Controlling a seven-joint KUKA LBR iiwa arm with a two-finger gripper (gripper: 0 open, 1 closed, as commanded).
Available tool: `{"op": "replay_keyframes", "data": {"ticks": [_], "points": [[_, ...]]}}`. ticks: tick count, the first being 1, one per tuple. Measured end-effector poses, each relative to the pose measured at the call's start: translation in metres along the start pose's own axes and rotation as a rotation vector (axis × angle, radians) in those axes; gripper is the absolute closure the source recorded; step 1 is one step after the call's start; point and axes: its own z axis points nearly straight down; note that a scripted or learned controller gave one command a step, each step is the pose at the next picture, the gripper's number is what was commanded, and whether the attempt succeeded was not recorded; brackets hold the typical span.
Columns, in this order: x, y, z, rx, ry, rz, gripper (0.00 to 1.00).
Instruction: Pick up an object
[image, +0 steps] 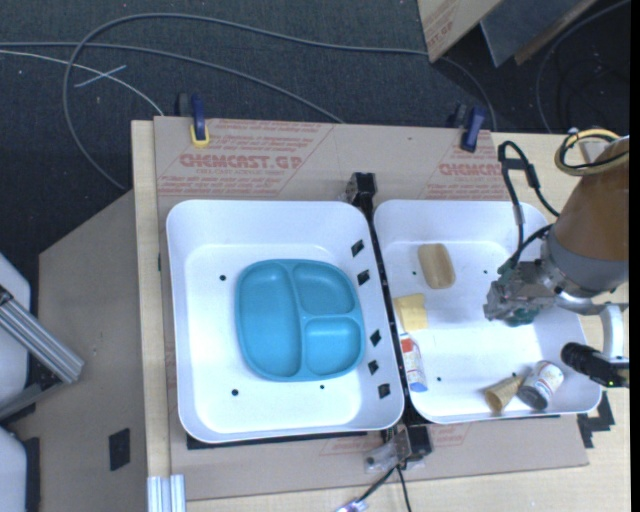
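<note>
1. Over the right bin (470, 225), in the single overhead view, the gripper (513, 300) hangs above the bin's right-hand floor, carried by the grey arm (590, 255) with its orange band.

2. Around it lie the things it might take: a tan block (436, 265) near the upper middle of that bin, a yellow piece (411, 311) just below it beside the dividing wall, a small tube (412, 364) with red and blue marking along the same wall, and at the lower right a tan cone (504, 391) touching or just beside a small jar (544, 384).

3. The left bin (200, 300) holds a blue divided plate (299, 318), well apart from the gripper.

4. As for the step in hand, I judge this to be the approach: the gripper sits over bare white floor, between the tan block and the jar, and none of the loose things is under it or against it.

5. The next move, to my mind, calls for choosing one target and shifting sideways over it before descending. The cone and jar look nearest, but they sit close together and close to the bin's lower wall, so a clean grasp on one would need care.

6. As for the gripper itself, seen from above it is a dark cluster of metal, and I cannot tell how it is set. Nothing is visibly held by it.
</note>
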Motion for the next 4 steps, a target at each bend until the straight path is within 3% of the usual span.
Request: {"op": "replay_keyframes", "data": {"ticks": [2, 4], "points": [[-0.010, 0.001, -0.099, -0.001, -0.001, -0.001, 1.00], [0.100, -0.009, -0.074, 0.008, 0.005, -0.006, 1.00]]}}
